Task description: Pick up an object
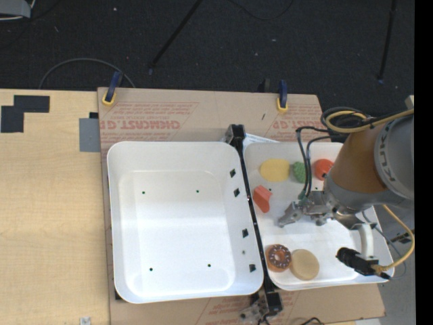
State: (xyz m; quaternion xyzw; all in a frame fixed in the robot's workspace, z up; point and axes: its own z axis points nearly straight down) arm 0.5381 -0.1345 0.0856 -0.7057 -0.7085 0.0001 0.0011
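Observation:
My gripper hangs low over the middle of the right bin, reaching in from the right. An orange-red block lies just to its left, apart from it. Behind it sit a yellow oval piece, a small green piece and a red-orange piece partly hidden by the arm. In front of it, a brown sprinkled donut and a tan round piece lie side by side near the bin's front wall. Nothing shows in the gripper.
The left bin stands beside the right one, with a black divider strip between them. Both rest on a cardboard sheet held by two clamps at the back. The arm's orange band covers the right bin's right side.

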